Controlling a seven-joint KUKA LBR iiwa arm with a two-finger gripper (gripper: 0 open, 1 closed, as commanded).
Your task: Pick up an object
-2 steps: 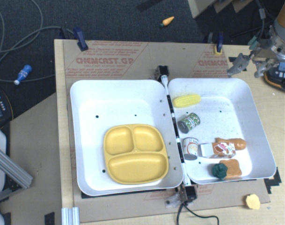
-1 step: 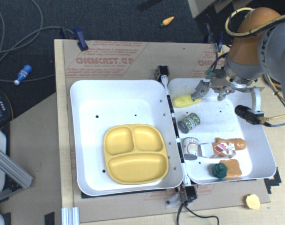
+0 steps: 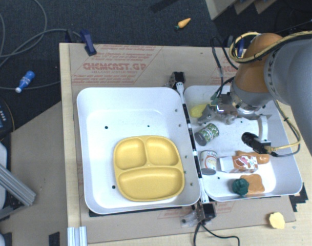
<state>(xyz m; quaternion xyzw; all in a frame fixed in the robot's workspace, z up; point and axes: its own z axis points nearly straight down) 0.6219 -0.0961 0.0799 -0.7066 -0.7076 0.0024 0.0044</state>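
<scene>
My gripper (image 3: 219,110) is down in the right bin (image 3: 286,163), near its far left corner. It hangs just above and right of a green-labelled can (image 3: 207,132) lying on its side, and right of a small yellow item (image 3: 198,110). A red-and-white can (image 3: 209,161) lies closer to the front. An orange-and-white packet (image 3: 246,161) sits beside that can. At the front of the bin, a dark green lump (image 3: 241,186) rests on an orange piece (image 3: 254,184). Nothing is seen held.
The left bin (image 3: 94,111) holds a yellow divided plate (image 3: 148,167). Off the bench are a blue bottle (image 3: 25,80) at left, a small orange item (image 3: 183,22) at the top and a yellow piece (image 3: 276,220) on the bench front right.
</scene>
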